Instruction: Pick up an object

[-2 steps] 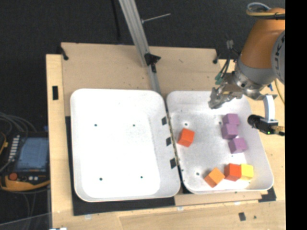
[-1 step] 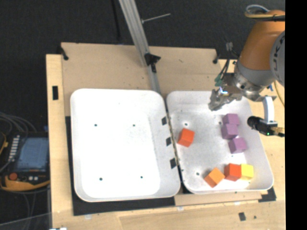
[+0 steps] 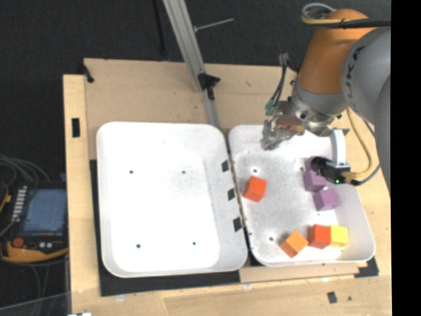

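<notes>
Right bin [image 3: 263, 143]: orange cube [image 3: 255, 189] near, below gripper [image 3: 271, 139], finger state unclear.

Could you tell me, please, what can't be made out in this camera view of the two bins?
- The tool: too small and blurred in the camera view to tell how its fingers stand.
- Purple block: partly covered by a black fitting on the arm, so its full shape is hidden.
- Right bin: its far corner is covered by the arm's wrist.
- Device with a screen: its screen is unreadable.
</notes>
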### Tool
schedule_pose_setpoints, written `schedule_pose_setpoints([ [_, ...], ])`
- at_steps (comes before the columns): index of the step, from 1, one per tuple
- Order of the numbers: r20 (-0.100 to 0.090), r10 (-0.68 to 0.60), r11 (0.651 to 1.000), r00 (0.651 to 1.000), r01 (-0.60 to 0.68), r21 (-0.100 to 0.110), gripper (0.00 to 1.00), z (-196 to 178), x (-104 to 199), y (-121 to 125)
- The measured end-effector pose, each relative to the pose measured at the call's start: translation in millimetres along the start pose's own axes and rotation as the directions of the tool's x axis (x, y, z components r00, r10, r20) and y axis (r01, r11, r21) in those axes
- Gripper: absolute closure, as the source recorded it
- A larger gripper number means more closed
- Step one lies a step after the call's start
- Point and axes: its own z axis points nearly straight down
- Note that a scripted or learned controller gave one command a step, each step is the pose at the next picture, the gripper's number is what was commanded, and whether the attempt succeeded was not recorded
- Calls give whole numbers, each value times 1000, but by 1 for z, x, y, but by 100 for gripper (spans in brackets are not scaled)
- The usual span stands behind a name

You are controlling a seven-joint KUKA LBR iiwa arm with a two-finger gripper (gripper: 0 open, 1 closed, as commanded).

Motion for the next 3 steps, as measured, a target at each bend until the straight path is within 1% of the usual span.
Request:
schedule_pose_setpoints([
  [1,0,2,1000,1000,-2,-1,100,4,53,-8],
  [2,0,1,1000,1000,-1,-4,100,10,100,-3],
  [3,-2,-2,1000,1000,2,-4,100,-5,156,-1],
])
